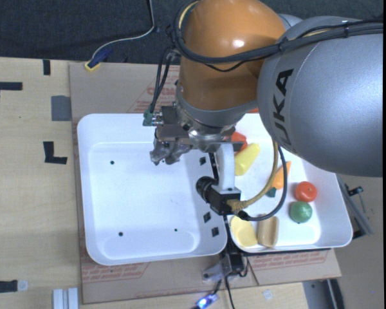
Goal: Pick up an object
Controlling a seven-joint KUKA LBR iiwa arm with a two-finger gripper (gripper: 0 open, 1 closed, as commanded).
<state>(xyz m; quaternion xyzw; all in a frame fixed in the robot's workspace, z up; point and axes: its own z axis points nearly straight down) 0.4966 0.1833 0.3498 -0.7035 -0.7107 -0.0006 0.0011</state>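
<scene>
Gripper (162,154) hanging over left bin (93,172), far side; open or closed, cannot tell. Tomato (305,191), green ball (300,212), yellow pieces lying in right bin (338,237).

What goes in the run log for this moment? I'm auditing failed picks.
arm: over bins' divider | gripper: above left bin, nothing seen held | right bin: yellow corn, tomato, green ball

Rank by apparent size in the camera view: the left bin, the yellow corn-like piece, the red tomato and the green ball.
1. left bin
2. yellow corn-like piece
3. red tomato and green ball: these two look alike in size, so I won't separate them.
</scene>
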